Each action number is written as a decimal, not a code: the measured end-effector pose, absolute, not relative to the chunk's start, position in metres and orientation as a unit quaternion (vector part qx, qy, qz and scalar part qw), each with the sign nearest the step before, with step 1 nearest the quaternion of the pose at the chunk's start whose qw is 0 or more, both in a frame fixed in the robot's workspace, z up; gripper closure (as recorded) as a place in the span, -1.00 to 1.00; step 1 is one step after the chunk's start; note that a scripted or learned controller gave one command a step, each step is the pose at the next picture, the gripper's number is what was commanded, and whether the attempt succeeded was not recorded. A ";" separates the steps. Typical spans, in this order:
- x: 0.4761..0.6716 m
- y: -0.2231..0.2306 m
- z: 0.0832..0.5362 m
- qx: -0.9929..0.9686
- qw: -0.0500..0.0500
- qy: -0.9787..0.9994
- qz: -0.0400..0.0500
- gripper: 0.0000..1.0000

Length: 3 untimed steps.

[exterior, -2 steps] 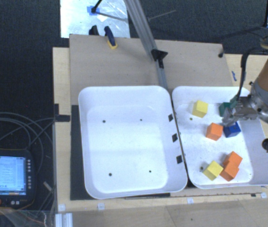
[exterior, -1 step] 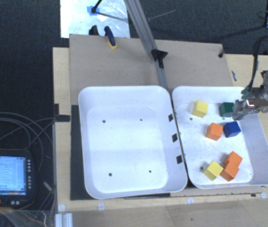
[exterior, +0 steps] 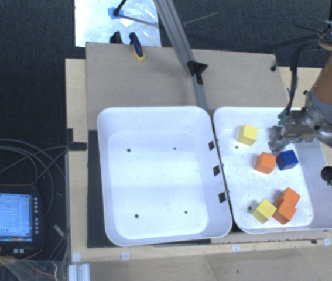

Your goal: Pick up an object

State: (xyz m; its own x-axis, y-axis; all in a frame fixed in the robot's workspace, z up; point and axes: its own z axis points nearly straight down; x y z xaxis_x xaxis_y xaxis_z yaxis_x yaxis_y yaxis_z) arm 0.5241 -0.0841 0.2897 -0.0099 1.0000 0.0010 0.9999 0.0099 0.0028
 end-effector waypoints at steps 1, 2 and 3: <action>0.517 -0.024 0.281 0.703 0.000 0.711 0.001 1.00; 0.520 0.024 0.282 0.703 0.000 0.711 0.001 1.00; 0.519 0.074 0.263 0.704 -0.001 0.711 0.000 1.00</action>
